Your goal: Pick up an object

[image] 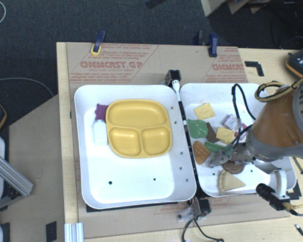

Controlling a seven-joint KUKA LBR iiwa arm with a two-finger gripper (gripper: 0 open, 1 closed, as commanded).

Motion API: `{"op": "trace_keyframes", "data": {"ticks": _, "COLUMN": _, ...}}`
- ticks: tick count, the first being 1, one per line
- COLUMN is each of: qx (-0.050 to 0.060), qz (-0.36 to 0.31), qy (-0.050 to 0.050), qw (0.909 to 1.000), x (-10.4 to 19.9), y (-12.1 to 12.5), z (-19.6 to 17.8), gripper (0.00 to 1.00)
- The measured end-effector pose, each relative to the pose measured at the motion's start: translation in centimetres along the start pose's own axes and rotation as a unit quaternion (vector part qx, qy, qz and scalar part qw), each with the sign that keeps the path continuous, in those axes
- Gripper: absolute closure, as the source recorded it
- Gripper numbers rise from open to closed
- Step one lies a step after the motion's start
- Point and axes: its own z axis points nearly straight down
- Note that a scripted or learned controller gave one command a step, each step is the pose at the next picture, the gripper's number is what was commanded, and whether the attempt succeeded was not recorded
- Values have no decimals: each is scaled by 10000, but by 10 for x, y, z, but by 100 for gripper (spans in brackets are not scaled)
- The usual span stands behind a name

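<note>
The right bin [192,92] holds several small items: a pale yellow block [204,111], a second yellow block [225,134], a green piece [197,128], an orange-brown piece [200,153], a wrapped silver item [229,121] and a cream wedge [231,182]. My gripper [226,159] reaches down from the right into the middle of this pile, low over a brown round piece [234,167] and a dark green piece [215,146]. The grey wrist and orange band [278,122] cover the bin's right part. Nothing shows as clearly held.
The left bin [86,135] carries a yellow three-compartment tray [139,127] with a white bottle with a purple cap [99,125] beside it. Black cables [237,102] loop over the right bin. Clamps sit at the bench's back edge.
</note>
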Motion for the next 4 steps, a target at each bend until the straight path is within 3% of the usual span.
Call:
{"op": "trace_keyframes", "data": {"ticks": 1, "qx": -43, "qz": 13, "qy": -20, "qw": 10000, "x": -2, "y": 2, "z": -14, "gripper": 100}}
{"op": "trace_keyframes", "data": {"ticks": 2, "qx": -20, "qz": 6, "qy": -10, "qw": 10000, "x": -12, "y": -2, "z": -66, "gripper": 100}}
{"op": "trace_keyframes", "data": {"ticks": 3, "qx": -35, "qz": -14, "qy": -12, "qw": 10000, "x": -8, "y": 10, "z": -119, "gripper": 100}}
{"op": "trace_keyframes", "data": {"ticks": 4, "qx": -24, "qz": -9, "qy": -9, "qw": 10000, "x": -8, "y": 11, "z": -143, "gripper": 100}}
